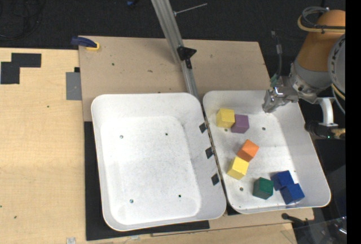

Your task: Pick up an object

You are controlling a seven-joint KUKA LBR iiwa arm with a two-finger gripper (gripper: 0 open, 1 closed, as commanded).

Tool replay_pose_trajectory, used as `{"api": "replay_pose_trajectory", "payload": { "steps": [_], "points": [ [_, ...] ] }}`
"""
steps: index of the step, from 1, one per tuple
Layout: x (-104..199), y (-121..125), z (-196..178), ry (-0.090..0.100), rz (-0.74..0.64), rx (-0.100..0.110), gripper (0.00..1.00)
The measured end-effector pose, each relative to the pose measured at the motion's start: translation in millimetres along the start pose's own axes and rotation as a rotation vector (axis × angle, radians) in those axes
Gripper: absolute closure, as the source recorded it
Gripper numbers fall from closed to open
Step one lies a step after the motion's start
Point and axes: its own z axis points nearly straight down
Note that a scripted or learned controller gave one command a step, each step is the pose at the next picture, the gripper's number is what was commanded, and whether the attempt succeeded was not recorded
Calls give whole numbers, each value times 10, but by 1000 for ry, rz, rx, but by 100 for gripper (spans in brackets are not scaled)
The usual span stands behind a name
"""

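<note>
- While you watch the right bin [307, 152], note the gripper [271, 103] sits at its 12 o'clock rim, above bare floor; can't tell its state.
- Yellow cube [225, 118] touches purple cube [241, 123], approx 10 o'clock in the bin.
- Orange cube [247, 150] at ctr, 2nd yellow cube [238, 168] just beside it at 7.
- Green cube [262, 188] and blue block [287, 186] at approx 6 o'clock.
- Left bin [113, 124] lies at 9 o'clock of the right bin.
</note>
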Motion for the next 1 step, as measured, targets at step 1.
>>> {"api": "replay_pose_trajectory", "payload": {
  "steps": [1],
  "points": [
    [-1, -54, -454, 0, 3, 0, 100]
  ]
}}
